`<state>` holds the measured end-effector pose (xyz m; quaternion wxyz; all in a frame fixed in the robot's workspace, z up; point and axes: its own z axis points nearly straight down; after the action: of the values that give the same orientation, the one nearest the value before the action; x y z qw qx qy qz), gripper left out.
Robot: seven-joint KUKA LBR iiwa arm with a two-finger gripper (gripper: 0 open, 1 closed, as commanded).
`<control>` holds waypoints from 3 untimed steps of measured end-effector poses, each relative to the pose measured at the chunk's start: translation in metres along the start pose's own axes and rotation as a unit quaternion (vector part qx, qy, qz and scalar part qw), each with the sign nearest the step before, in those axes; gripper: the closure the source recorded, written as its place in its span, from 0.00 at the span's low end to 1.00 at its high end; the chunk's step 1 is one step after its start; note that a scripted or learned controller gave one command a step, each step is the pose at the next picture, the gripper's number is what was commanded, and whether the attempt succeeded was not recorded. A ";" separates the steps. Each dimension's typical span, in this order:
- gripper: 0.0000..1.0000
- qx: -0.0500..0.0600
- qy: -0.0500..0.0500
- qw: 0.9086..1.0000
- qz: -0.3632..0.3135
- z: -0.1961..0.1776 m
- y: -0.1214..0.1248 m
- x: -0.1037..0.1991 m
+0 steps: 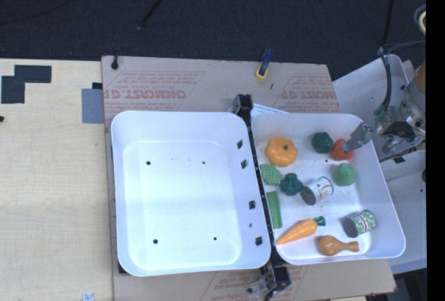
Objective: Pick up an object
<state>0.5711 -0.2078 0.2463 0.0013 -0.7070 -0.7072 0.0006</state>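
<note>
A: Several toy foods in the right bin (389, 223); nearest is the red piece (340, 151), touching the claw (361, 135) tip.
B: Claw state?
A: Can't tell, too blurry.
B: Handling?
A: Probably light, hard, slick plastic. Rounded, so pinch across its middle.

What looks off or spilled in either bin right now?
Nothing spilled or damaged. The toys lie loosely in the right bin; a small can lies on its side near the carrot. The gripper sits by the red piece at the far rim.
</note>
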 end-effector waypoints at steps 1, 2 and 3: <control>0.00 -0.006 0.000 1.000 -0.001 0.128 0.017 0.021; 0.00 0.001 0.001 1.000 -0.001 0.161 0.073 0.032; 0.00 0.003 0.002 1.000 -0.001 0.160 0.011 0.091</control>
<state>0.5815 -0.1167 0.0868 0.0049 -0.7060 -0.7082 0.0014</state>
